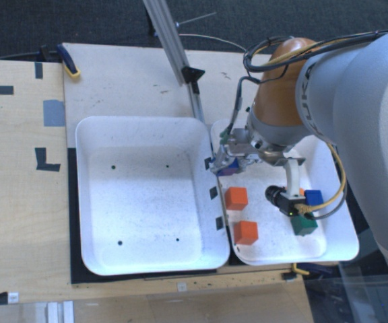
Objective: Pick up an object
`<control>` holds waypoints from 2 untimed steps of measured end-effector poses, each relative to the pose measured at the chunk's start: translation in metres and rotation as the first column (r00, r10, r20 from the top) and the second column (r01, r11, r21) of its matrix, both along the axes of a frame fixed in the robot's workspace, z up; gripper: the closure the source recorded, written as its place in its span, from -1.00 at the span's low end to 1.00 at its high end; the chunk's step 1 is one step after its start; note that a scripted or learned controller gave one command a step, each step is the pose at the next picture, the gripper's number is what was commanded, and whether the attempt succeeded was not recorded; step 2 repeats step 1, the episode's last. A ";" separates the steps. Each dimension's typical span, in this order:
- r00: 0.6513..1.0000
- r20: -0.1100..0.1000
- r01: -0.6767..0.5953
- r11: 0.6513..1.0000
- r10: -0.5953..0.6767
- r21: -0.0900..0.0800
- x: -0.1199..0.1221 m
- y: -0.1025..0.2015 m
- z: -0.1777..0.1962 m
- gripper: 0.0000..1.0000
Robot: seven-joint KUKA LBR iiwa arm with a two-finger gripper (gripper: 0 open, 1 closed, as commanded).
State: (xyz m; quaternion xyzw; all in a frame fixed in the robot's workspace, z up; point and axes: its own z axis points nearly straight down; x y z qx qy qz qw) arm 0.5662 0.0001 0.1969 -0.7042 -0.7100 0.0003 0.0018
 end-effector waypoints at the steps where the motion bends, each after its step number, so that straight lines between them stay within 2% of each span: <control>1: 1.000 0.008 0.001 1.000 -0.001 -0.001 0.113 0.054 0.030 1.00; 2: 1.000 0.008 0.001 1.000 -0.001 -0.001 0.113 0.054 0.030 1.00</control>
